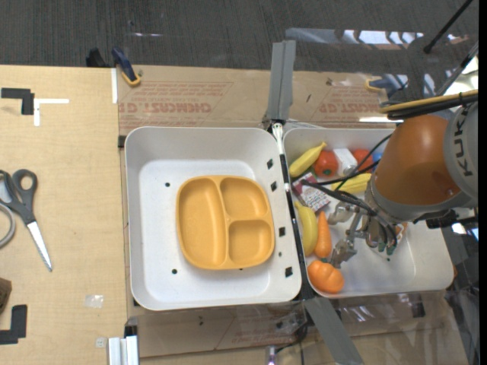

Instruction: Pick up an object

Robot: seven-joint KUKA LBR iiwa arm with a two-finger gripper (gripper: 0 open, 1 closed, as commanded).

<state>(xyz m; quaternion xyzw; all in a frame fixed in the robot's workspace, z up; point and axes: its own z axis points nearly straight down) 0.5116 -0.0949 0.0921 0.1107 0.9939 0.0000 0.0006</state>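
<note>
My gripper (363,251) hangs low over the right bin (426,280), under the orange band of the arm (415,166). Its fingers stand open, one fingertip (338,257) close to an orange fruit (326,277), and bare bin floor shows between them. Left of the gripper lie a carrot (323,236) and a yellow banana (307,229). Farther back are a second banana (307,160), a red tomato (327,163) and a printed wrapper (313,197). The arm hides part of the bin's right side.
The left bin (144,226) holds a yellow divided plate (225,222). A grey post (281,82) stands at the bins' shared back corner. Scissors (27,211) lie on the wooden bench at the far left. Cardboard (190,101) lies behind the bins.
</note>
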